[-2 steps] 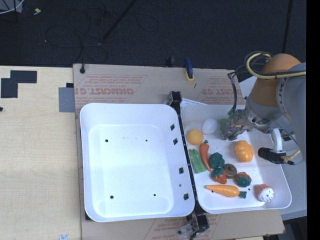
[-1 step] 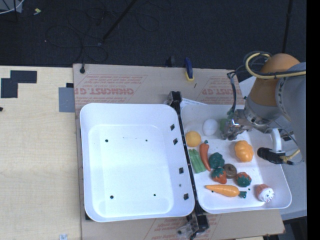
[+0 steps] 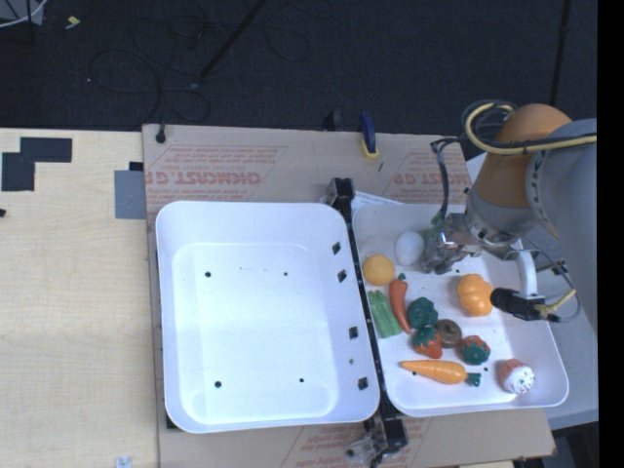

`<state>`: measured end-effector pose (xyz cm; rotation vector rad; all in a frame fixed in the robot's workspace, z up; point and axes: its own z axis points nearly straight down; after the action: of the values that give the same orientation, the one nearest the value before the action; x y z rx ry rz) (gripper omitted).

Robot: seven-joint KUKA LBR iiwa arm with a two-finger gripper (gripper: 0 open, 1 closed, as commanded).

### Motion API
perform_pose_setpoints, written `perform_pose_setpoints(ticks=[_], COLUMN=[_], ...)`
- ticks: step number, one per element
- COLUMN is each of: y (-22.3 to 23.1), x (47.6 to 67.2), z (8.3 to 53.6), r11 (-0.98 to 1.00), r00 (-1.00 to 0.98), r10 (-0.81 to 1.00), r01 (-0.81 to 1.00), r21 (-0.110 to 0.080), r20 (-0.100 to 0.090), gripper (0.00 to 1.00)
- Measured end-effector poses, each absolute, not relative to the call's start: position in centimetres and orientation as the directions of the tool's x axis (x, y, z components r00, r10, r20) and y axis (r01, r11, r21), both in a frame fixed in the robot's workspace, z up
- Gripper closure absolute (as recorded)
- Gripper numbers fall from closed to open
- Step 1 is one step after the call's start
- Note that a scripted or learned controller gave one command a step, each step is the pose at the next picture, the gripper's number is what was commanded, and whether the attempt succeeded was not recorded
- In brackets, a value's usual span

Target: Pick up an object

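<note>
Pick not yet made: tool (image 3: pixel 444 250), grip state impossible to tell, stood low in the right shallow white plastic bin (image 3: pixel 546 398) beside the small white ball (image 3: pixel 409 248), the toy vegetables lying loose, nothing lifted

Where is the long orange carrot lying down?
The carrot lies near the front edge of the right bin, just below the strawberry and left of the red-and-white toy.

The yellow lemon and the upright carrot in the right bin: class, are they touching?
Cannot tell. In the camera view the yellow lemon sits right against the top of the upright carrot, but the slanted view shows neither contact nor a gap plainly.
</note>
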<state>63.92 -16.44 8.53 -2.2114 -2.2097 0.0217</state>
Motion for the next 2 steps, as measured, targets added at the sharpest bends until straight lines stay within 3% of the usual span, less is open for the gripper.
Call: perform_pose_setpoints(ticks=[1, 2], y=[-16.4, -19.7], x=[64.1, 62.0], z=[8.6, 8.8], r11=[0.0, 0.0], r00=[0.0, 0.0], r10=[1.0, 1.0], r01=[1.0, 1.0], r21=[-0.014, -0.004], r20=[0.001, 0.0], gripper=[0.0, 0.0])
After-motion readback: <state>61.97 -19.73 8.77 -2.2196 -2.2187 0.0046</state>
